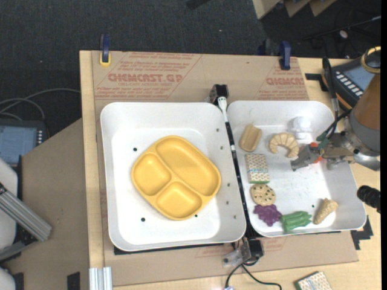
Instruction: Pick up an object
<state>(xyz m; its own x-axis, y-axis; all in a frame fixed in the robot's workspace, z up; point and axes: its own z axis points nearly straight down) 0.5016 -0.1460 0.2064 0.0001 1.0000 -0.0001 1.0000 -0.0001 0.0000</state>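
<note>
**Claw low in the right bin**

Your claw point(300, 157) sits just beside the croissant point(283, 142); whether it's apart or together, you cannot tell. Bare floor lies right of it, toward the right bin point(344, 180) wall.

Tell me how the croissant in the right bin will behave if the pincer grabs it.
The croissant looks like rigid toy food, so probably stiff and light. Its curved, ridged back may slip between fingers. Lying flat, it seems unlikely to roll.

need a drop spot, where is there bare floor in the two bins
Left bin: bare rim around the yellow tray. Right bin: open patch between cookie and cone. Crowded near croissant, where the pincer sits.
</note>
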